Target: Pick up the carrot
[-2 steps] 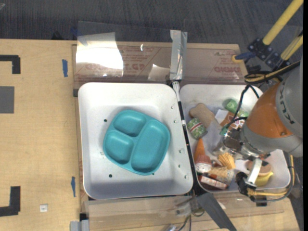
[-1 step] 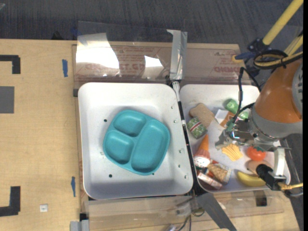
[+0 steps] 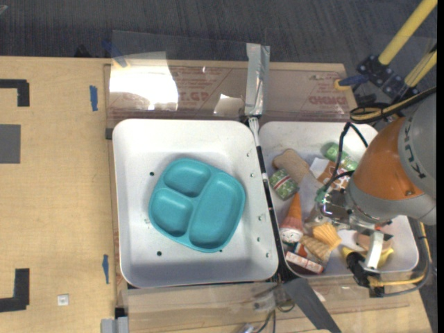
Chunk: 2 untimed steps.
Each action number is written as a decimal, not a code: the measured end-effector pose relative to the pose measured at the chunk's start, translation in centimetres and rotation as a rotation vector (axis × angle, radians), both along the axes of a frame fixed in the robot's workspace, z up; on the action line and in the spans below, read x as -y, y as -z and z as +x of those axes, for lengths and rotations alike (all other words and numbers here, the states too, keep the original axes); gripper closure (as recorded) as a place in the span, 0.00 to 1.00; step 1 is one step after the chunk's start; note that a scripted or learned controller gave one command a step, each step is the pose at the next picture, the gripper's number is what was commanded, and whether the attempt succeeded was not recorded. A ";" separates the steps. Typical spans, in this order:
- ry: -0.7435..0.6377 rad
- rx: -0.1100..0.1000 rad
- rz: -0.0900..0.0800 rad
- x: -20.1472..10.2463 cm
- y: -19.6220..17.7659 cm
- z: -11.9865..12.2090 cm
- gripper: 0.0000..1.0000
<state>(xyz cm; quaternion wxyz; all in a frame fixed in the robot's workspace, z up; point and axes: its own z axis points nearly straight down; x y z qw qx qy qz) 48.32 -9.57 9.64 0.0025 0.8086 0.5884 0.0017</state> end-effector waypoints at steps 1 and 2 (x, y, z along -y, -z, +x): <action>-0.001 0.000 -0.001 0.0 -0.9 0.0 1.00; -0.002 -0.001 -0.001 -0.1 -1.8 0.0 1.00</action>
